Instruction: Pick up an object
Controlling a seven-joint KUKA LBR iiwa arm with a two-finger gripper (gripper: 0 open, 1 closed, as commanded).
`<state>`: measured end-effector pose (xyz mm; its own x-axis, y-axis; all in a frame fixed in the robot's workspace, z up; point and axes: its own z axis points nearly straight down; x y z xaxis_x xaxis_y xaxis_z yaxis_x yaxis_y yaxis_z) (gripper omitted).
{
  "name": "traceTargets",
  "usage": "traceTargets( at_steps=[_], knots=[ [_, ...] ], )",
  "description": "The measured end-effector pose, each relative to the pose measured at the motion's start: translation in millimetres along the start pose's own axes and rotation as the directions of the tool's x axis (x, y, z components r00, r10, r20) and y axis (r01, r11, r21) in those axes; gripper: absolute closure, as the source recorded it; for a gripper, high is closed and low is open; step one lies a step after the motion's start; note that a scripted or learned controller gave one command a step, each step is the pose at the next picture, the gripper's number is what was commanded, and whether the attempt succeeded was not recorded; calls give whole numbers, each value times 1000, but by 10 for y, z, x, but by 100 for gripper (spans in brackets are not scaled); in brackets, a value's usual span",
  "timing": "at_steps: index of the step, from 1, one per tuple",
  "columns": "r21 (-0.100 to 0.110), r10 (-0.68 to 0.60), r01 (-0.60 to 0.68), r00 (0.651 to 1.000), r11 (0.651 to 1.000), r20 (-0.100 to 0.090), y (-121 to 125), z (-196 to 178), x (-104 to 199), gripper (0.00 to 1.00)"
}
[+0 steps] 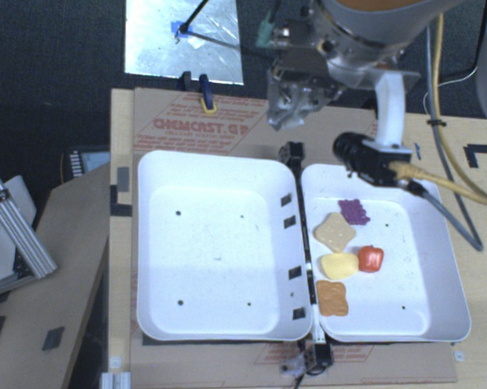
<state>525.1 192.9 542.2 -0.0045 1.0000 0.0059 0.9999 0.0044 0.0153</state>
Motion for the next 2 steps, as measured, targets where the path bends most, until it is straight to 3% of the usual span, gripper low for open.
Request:
traceTargets(
  at_steps=[1, 2],
  knots=[
    [25, -3, 2, 1000, 1000, 9, 192, 1201, 421, 100],
    [4, -1, 1, 1000, 1000, 1, -5, 151, 240, 100]
  ],
)
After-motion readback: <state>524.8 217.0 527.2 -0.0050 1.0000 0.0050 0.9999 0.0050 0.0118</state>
